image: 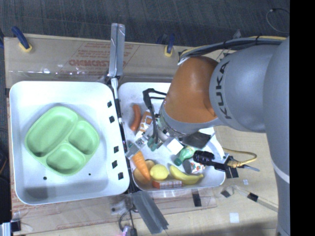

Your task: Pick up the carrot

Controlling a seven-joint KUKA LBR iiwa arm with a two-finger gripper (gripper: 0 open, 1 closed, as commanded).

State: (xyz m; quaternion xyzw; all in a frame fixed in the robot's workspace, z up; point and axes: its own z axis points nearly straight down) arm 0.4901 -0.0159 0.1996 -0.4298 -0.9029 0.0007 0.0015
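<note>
The carrot [141, 165] is an orange tapered piece lying in the near left corner of the right bin [129, 93], beside a yellow lemon [159, 171]. My gripper [150, 139] hangs low over the middle of this bin, just above and a little right of the carrot's upper end. The wrist and orange band [192, 95] cover much of the bin behind it. Nothing of the carrot is seen lifted; it rests on the bin floor.
A red-orange sausage-like piece [135, 118] lies along the right bin's left wall. A banana [186, 175], a green item [184, 155] and a small box [167, 184] crowd the near side. The left bin [19, 132] holds a green divided plate [62, 139].
</note>
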